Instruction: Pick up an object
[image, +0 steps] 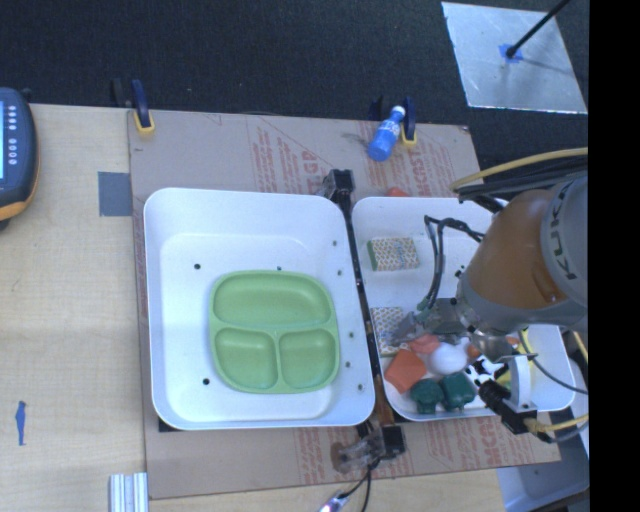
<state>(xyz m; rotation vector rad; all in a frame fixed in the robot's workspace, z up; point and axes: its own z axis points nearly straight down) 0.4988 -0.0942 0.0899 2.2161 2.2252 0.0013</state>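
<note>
The counter (70, 300) carries two white bins side by side. Going left to right, the left bin (170, 300) lies well to the left of the tool and holds a green divided plate (272, 330) lying flat, with one long compartment at the far side and two smaller ones at the near side.

The right bin (400, 215) holds the loose objects. A small patterned rectangular pad (393, 253) lies up and left of the tool, apart from it. An orange block (405, 370) lies just left of the tool. Two dark green objects (445, 392) sit side by side at the near rim, just below the tool. A white ball (447, 357) sits right at the tool, against a small red piece; contact cannot be confirmed.

The arm (520, 260) enters from the right and is bent steeply down over the right bin, orange band uppermost, black cables looping off its left side. The tool (462, 352) is low among the objects. Whether it is released, clenched or grasping cannot be told.
</note>
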